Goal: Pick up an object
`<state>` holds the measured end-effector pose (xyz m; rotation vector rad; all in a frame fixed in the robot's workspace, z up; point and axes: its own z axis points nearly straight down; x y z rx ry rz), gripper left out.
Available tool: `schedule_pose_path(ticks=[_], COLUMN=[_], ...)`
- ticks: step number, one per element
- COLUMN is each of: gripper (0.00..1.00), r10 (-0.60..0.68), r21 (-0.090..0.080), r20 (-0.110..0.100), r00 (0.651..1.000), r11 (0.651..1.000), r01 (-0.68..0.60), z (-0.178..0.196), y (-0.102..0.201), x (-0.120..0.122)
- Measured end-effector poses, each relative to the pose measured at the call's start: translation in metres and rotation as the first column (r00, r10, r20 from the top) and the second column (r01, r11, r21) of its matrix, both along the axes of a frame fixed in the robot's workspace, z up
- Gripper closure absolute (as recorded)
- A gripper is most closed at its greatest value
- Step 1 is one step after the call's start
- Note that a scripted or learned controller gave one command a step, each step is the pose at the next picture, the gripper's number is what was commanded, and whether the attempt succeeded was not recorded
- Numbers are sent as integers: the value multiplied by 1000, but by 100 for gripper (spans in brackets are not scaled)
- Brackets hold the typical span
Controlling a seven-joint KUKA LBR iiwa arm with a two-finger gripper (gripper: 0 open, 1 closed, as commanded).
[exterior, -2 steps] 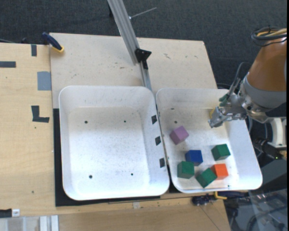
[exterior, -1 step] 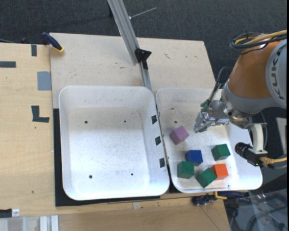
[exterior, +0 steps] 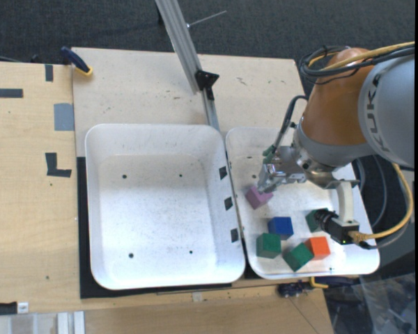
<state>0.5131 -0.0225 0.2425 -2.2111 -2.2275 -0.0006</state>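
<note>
Purple block [exterior: 258, 197], right bin [exterior: 245, 145]: small, likely light, rigid; grip flat opposite sides; gripper [exterior: 267, 181] directly above, opening cannot be told

Light is even and fairly bright, falling from above. The glossy shallow white left bin [exterior: 157, 200] washes out pale, its floor speckled but free of hard glare. To the right of that bin, the small coloured blocks cast only short soft shadows. Above it, the dark carpet floor [exterior: 70, 12] reads dim and grainy. The picture is slightly soft throughout, with blurred edges on the grey and orange arm [exterior: 348, 110].
</note>
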Motion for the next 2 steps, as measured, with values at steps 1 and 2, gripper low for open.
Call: schedule_pose_path(ticks=[1,2], gripper=[100,100], r10=[0,0], r21=[0,-1], r20=[-1,0], r00=[1000,1000], r11=[1000,1000], r01=[0,0], z=[-5,1], y=[62,113], x=[-10,-8])
